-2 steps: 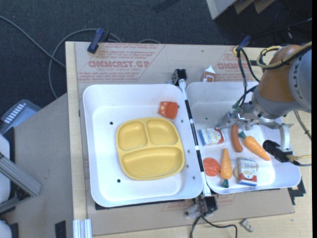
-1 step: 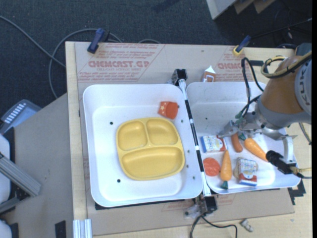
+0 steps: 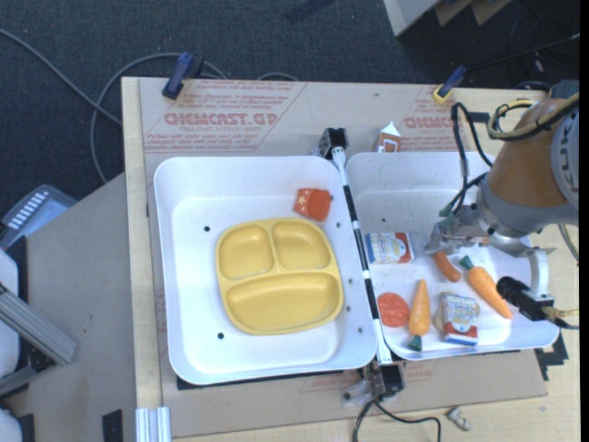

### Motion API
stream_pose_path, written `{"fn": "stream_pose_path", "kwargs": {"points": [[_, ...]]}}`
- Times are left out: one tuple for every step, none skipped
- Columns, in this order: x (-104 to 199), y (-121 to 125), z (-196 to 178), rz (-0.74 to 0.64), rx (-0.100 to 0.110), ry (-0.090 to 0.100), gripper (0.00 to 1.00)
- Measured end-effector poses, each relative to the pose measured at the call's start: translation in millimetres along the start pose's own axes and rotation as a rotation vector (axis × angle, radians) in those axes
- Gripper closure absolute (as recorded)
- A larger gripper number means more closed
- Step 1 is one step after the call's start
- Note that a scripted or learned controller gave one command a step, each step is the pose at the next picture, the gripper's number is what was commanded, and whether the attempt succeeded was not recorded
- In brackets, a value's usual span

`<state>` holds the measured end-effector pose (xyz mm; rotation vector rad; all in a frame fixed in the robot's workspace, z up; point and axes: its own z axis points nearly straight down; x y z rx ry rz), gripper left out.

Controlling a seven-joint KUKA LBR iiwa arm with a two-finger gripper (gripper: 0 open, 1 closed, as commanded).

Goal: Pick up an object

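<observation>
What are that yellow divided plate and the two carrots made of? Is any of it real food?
The yellow divided plate looks like moulded plastic: one even colour, a soft sheen, rounded compartment ridges. The carrots seem to be plastic toy food too, smooth and uniformly orange with green tips, though the view is too coarse to be sure.

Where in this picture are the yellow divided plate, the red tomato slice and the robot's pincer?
yellow divided plate [image 3: 279,288]: camera view, on its large lower compartment.
red tomato slice [image 3: 393,309]: camera view, on the middle of the slice.
pincer [image 3: 443,243]: camera view, at its tip above the right bin.
</observation>
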<state>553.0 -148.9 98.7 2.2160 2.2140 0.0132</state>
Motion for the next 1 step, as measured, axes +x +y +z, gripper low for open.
{"fn": "stream_pose_path", "kwargs": {"points": [[93.1,18.5,-86.5,-0.003,0.01,0.002,1.0]]}}
